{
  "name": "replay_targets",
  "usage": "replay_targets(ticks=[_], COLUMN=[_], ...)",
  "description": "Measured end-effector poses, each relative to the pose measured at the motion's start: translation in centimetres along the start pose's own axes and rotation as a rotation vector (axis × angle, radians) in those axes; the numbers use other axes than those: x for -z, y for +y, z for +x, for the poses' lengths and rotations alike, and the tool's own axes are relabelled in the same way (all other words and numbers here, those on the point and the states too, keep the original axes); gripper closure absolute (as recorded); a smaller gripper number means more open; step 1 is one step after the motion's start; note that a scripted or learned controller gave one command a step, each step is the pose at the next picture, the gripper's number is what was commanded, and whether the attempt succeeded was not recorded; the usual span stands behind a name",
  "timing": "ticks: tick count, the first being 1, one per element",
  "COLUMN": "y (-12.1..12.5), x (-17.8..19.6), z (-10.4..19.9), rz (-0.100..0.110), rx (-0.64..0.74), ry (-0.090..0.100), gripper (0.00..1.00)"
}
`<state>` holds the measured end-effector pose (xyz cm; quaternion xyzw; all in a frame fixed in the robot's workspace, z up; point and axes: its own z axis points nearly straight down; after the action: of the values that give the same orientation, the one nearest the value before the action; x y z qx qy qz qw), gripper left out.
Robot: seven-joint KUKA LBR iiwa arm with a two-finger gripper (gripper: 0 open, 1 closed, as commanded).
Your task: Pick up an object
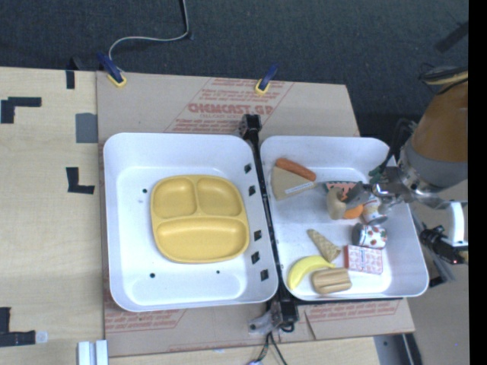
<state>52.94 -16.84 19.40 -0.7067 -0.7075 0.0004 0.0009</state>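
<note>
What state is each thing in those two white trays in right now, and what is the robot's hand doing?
Yellow divided plate: flat in the left bin, nothing on it.
Banana: lying in the right bin, touching the bread roll.
Hot dog: lying near the back wall.
Ice cream cone: on its side.
Hand: low over the right bin's toys; grip unclear.

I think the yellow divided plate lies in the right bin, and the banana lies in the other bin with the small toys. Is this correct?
Not quite. The camera view shows the yellow divided plate in the left bin, not the right one. The banana does lie in the other bin, the right one, among the small toys.
</note>
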Motion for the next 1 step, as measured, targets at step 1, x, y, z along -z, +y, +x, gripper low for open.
replay_targets(ticks=[1], y=[9.14], x=[-10.56], z=[-5.44], rz=[-0.013], rx=[0.003], ry=[-0.004], gripper=[0.00])
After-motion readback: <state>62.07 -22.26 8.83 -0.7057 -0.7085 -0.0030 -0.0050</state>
